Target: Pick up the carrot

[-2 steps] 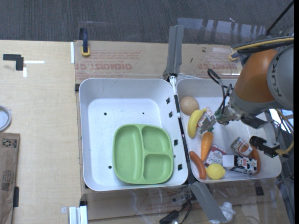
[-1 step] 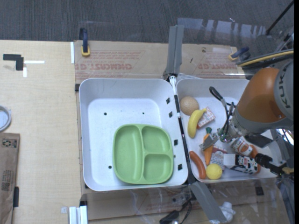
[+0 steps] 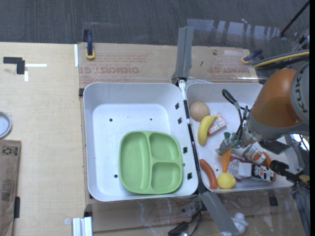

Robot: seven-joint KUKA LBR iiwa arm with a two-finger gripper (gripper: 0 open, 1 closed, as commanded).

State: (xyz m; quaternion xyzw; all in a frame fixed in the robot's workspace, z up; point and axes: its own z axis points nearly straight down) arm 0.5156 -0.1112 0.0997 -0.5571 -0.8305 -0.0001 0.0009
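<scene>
Evidently the carrot [image 3: 225, 160] has not been lifted; it lies in the right bin [image 3: 197, 89], a tapered orange piece between the lemon [image 3: 226, 181] and the gripper [image 3: 229, 145], which is poised just above its upper end; whether the jaws are parted or closed cannot be told, so no grasp can be claimed; a smooth curved banana [image 3: 203, 130] lies nearby; the lift is left.

A single fixed camera is mounted above the tabletop [image 3: 39, 132] and looks down at a slant. Both white bins, the left bin [image 3: 93, 132] and the right bin [image 3: 206, 90], lie mid-frame at moderate range. The arm [image 3: 275, 107] enters from the right edge.
</scene>
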